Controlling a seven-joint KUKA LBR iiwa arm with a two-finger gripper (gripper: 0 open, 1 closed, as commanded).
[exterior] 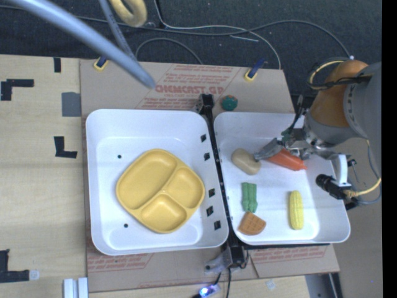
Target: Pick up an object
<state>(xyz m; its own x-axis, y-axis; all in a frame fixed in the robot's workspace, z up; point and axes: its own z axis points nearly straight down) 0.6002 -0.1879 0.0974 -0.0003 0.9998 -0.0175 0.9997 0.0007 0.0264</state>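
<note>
2 shallow white bins sit side by side on a cardboard sheet (186, 82) laid over the bench. The left bin (99, 129) carries a yellow divided plate (160, 190) with 3 compartments, lying at a slant near the bin's middle.

The right bin (335, 231) carries 5 toy foods. A tan, rounded piece like a potato or bread roll (245, 161) lies near the bin's left wall, toward the back. A green vegetable piece (249, 197) lies in front of it, and an orange waffle-textured wedge (252, 223) sits just beside that, close to the front left corner. A yellow corn cob (296, 209) stands lengthwise near the front right corner. An orange-red carrot-like piece (288, 160) lies toward the back right of the bin.

The arm reaches in over the right bin's right edge, and the gripper (279, 148) hangs low just above the orange-red piece, one dark finger (268, 149) pointing left toward the tan piece. Whether the jaws are spread or closed I cannot tell, and nothing is seen held between them.

A small teal object (230, 102) rests on the cardboard behind the right bin's back left corner.
</note>
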